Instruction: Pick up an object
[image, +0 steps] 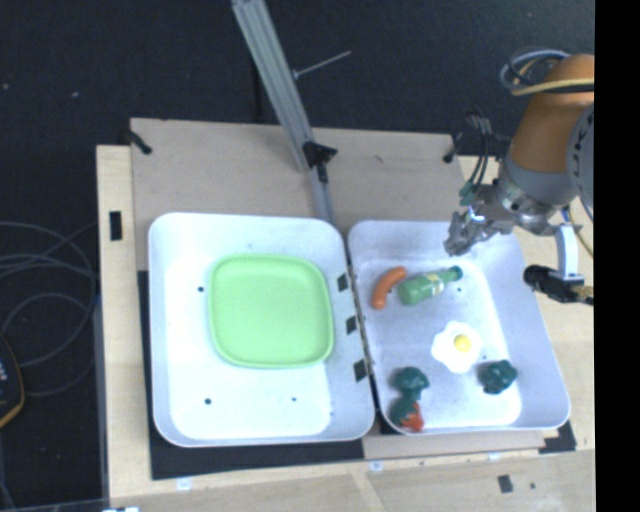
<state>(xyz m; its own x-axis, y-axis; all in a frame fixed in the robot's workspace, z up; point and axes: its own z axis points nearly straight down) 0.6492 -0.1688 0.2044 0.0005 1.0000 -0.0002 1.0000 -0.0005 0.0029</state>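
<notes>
Green bottle (428, 287) — below gripper (462, 240)

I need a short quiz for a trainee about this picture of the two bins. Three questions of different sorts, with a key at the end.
1. True or false: the green plate lies in the left bin.
2. Which item lies nearest the tool? A) fried egg B) green bottle C) dark green item
3. Fill in: the orange sausage lies in the ____ bin, beside the bottle.

Key: 1 true; 2 B; 3 right.
</notes>
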